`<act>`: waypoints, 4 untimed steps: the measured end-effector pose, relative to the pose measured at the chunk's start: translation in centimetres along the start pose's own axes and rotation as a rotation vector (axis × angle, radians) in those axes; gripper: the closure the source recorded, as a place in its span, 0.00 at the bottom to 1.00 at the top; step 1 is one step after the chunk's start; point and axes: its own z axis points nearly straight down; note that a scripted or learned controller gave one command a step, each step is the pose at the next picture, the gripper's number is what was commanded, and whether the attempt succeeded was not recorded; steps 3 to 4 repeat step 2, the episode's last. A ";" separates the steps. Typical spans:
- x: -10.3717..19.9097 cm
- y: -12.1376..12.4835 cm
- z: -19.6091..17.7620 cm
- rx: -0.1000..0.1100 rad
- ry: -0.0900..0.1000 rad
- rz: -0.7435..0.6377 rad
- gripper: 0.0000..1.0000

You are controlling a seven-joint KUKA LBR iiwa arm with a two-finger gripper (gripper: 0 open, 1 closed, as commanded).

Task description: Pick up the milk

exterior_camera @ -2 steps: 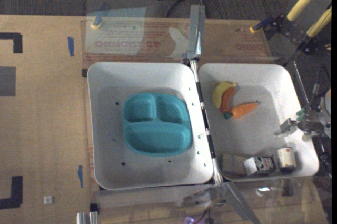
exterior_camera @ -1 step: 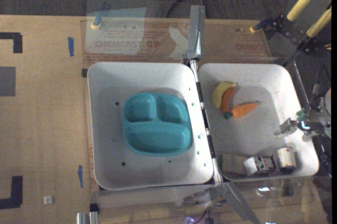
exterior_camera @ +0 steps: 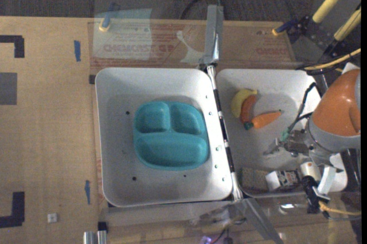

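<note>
Milk (exterior_camera: 280, 178) low in right bin (exterior_camera: 269, 79) — carrot (exterior_camera: 265, 120), banana (exterior_camera: 243, 100) above.

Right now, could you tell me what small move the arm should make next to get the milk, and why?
Probably a short descent straight onto the milk. The pincer appears to hang just above the carton, which lies at the right bin's near edge, well apart from the carrot and banana.

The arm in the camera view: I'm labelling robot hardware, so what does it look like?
The arm is a rounded grey body with a broad orange band above the wrist. Dark cables run alongside it, down to a metallic grey gripper assembly.
</note>
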 end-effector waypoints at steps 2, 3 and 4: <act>-4.2 0.6 -1.9 0.008 0.002 -0.071 0.00; -4.2 0.6 -1.9 0.008 0.002 -0.071 0.00; -4.2 0.6 -1.9 0.008 0.002 -0.071 0.00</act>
